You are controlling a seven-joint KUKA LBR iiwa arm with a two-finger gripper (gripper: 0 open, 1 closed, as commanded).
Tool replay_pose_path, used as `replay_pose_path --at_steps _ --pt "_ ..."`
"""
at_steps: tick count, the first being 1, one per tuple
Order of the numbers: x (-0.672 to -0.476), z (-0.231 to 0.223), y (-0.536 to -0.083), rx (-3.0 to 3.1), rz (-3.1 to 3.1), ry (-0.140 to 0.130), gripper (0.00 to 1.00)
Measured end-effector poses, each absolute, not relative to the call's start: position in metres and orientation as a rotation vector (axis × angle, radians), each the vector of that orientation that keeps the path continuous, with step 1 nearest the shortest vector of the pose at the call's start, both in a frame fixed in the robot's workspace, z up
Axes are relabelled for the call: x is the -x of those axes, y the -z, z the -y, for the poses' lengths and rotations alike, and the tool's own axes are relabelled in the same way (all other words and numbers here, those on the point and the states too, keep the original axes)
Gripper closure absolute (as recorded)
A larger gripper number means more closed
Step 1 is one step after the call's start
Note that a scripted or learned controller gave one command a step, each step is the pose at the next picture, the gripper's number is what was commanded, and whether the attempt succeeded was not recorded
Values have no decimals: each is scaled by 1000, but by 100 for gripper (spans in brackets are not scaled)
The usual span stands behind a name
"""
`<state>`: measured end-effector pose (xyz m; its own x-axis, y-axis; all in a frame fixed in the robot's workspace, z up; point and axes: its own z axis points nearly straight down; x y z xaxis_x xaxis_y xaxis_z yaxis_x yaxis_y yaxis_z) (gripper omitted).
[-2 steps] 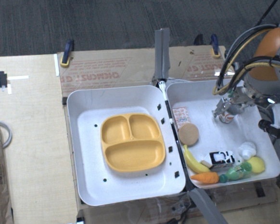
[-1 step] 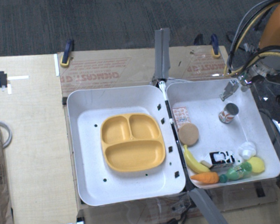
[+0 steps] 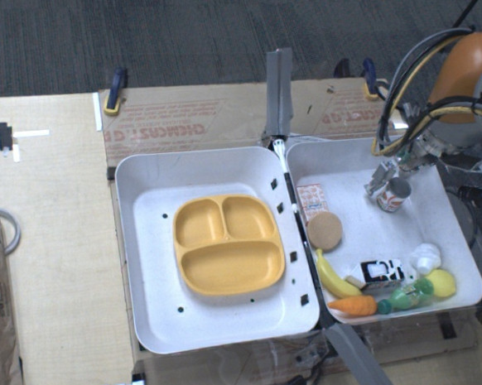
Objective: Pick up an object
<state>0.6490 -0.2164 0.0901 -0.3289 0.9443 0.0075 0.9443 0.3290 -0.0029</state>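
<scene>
Objects for picking lie in the right bin (image 3: 452, 212): a tan round cookie (image 3: 324, 230) near its left wall, a banana (image 3: 335, 278) and a carrot (image 3: 353, 306) toward the front, a black-and-white box (image 3: 382, 270), a green bottle (image 3: 405, 297), a lemon (image 3: 441, 283) and a small white piece (image 3: 426, 257) toward the front right corner. The gripper (image 3: 390, 191) hangs over the back of this bin, well apart from all of them; whether it is released or clenched I cannot tell. A yellow divided plate (image 3: 228, 244) sits in the middle of the left bin (image 3: 138, 262).
</scene>
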Motion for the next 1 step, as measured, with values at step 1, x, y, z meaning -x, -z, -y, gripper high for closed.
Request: replay_pose_path --at_steps 1 --pt "-650 218 -101 1819 2563 1 100"
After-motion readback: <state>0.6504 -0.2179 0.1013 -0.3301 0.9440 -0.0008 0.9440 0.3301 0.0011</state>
